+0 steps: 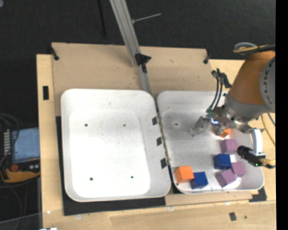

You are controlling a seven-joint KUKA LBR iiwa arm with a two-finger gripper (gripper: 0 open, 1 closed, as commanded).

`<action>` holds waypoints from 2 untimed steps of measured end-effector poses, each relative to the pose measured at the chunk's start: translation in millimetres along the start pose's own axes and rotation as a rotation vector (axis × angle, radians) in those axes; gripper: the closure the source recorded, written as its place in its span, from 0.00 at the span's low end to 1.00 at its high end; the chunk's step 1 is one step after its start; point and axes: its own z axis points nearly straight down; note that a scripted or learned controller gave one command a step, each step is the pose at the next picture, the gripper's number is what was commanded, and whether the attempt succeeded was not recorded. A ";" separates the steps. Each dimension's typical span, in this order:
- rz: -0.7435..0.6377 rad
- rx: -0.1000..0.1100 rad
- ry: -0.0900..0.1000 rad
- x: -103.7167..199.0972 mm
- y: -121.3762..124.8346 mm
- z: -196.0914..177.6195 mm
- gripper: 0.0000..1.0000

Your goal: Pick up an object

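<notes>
Arm: grey, with an orange band above the wrist, it reaches in from the right and hangs low over the upper part of the right bin.
Gripper: the gripper points left and down over the bin floor, close to it; from here I cannot tell whether it is parted or closed, and nothing is visible in its grasp.
Near the wrist: a small orange piece peeks out just under the wrist, partly covered, shape unclear.
Objects to pick: all sit in the lower right part of the right bin. An orange block and a blue block touch near the front rim; a second blue block lies behind them, with purple blocks above it, to its right and below it.
Hidden or hard to read: the arm covers the right bin's upper right corner; a black fitting overlaps the far-right rim, and the blocks there crowd together so their outlines blur.
Left bin: the left bin lies beside the right one, their edges meeting at the middle with small dark clips along the seam.
Open room: the right bin's left and middle floor is bare, leaving space between the gripper and the blocks.
Edges: a slanted metal pole comes down to the seam at the bins' back edge.
</notes>
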 end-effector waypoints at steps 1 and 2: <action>0.001 0.000 0.000 -1.1 -0.4 52.3 0.00; 0.009 -0.010 0.001 -1.9 1.7 38.0 1.00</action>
